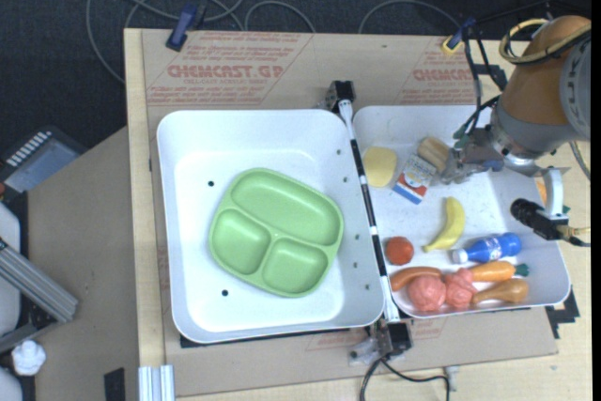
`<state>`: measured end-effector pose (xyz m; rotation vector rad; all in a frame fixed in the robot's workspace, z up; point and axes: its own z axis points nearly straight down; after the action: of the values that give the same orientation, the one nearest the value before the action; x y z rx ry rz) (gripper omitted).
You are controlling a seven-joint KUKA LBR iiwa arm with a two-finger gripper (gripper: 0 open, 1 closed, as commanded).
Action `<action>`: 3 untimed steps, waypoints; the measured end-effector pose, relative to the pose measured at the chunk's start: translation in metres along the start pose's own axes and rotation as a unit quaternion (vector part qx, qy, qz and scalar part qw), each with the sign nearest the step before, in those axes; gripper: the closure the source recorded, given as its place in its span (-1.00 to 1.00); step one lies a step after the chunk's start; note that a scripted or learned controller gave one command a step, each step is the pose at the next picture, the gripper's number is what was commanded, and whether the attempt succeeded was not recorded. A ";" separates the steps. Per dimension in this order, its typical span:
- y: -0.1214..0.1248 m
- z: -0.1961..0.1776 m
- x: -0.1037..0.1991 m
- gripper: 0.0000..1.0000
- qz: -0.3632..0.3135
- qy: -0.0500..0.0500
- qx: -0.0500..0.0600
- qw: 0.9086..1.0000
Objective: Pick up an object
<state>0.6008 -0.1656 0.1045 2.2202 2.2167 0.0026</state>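
A: Gripper (460, 162)?

B: Down low in the right bin (488, 129), toward its far side, at the end of the grey arm (531, 108) reaching in from the right.

A: Spread or closed up?

B: Impossible to tell from above; hidden under the wrist. Nothing seen clamped.

A: Nearest to it?

B: A tan block (434, 151), just beside the tip on the left, possibly touching. Below that, a small red, white and blue carton (410, 189). Further left, a pale yellow round piece (380, 166) near the bin's left wall.

A: And the rest of the pickable things?

B: All in that same bin. A banana (449, 224) in the middle, tilted. A red tomato (400, 250) to its left. A blue bottle (490, 248) lying on its side, a carrot (490, 272) just below it. Along the near edge, a sausage (411, 276) touching a pink lump (443, 292).

A: Left bin (174, 141)?

B: Holds a green divided tray (272, 230), lying flat, three compartments up, well apart from the gripper.
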 end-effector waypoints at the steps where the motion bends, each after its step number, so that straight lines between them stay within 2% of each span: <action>1: -0.066 0.020 -0.003 1.00 0.000 0.001 0.003 1.000; 2: -0.065 0.020 -0.003 -1.00 0.000 0.001 0.002 1.000; 3: -0.118 0.020 -0.008 -1.00 0.000 0.001 0.002 1.000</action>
<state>0.4825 -0.1735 0.0843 2.2231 2.2204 -0.0007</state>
